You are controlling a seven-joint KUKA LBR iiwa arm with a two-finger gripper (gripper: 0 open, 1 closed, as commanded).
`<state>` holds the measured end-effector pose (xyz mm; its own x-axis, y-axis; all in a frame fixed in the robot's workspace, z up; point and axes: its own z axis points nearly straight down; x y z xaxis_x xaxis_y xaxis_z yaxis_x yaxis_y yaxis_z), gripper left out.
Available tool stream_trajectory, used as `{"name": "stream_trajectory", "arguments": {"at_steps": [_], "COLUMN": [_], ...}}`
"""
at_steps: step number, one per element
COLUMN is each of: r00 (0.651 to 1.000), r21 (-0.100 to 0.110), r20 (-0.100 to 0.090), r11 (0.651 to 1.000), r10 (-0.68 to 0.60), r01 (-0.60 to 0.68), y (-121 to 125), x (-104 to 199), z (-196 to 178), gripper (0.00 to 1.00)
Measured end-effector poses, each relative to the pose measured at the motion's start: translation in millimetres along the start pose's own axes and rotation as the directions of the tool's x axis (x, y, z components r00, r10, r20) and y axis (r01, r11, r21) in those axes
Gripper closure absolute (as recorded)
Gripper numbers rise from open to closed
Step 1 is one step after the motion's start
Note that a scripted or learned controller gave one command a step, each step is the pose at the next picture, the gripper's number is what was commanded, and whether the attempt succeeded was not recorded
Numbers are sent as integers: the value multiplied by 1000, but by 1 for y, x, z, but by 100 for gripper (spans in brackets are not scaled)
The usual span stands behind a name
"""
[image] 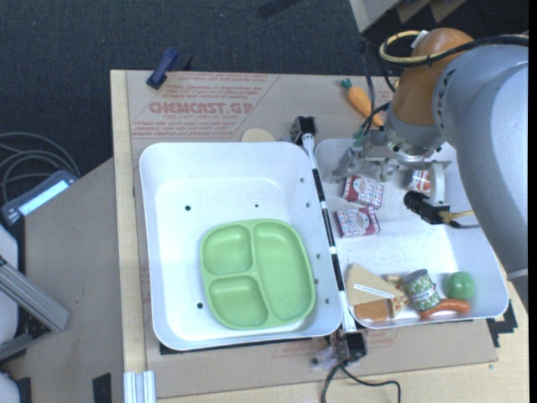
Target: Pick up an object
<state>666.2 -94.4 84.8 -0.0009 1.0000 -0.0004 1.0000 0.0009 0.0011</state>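
My gripper (369,164) is down in the far left corner of the right bin (470,242), below the orange band of the arm. Just in front of it lies a red and white packet (362,191), with a second packet (356,222) closer to the camera. To the gripper's right sits a small red and white can (422,180), partly covered by the wrist. At the bin's near end are a tan wedge (373,296), a green-labelled jar (421,290), a green ball (460,285) and an orange-red piece (440,309).
The left bin (168,191) holds a green divided plate (256,272). On the bench behind the bins lie an orange carrot-like toy (361,101) and a blue object (164,68). A black clip (304,128) sits at the bins' shared far corner. The grey arm covers the right side.
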Motion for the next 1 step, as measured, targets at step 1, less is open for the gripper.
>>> {"name": "stream_trajectory", "arguments": {"at_steps": [1], "r00": [1000], "r21": [-4], "r20": [2], "r11": [1000], "r10": [-1], "r01": [1], "y": [1], "x": [0], "z": [-11], "gripper": [100]}}
